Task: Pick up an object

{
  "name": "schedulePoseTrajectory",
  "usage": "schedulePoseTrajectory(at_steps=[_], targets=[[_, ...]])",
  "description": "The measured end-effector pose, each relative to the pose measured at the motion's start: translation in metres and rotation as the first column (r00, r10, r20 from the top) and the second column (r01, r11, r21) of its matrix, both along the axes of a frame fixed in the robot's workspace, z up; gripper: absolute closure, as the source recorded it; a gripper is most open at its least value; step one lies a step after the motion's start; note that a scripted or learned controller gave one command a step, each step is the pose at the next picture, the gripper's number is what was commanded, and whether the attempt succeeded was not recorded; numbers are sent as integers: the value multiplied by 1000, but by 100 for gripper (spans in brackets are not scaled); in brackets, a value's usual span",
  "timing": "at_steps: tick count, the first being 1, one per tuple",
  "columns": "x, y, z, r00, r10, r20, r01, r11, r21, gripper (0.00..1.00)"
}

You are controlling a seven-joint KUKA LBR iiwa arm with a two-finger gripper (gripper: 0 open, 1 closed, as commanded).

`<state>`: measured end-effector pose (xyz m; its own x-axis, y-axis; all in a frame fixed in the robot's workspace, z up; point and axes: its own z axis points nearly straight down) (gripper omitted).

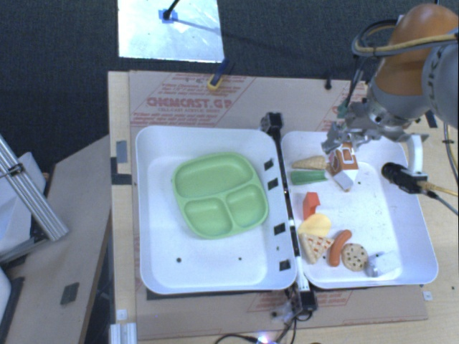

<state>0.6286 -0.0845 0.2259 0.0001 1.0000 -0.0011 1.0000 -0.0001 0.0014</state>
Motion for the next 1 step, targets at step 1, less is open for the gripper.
schedulePoseTrajectory(at_steps=[1], targets=[[-4,7,-8,1000,4,0,-4,1000,0,100]])
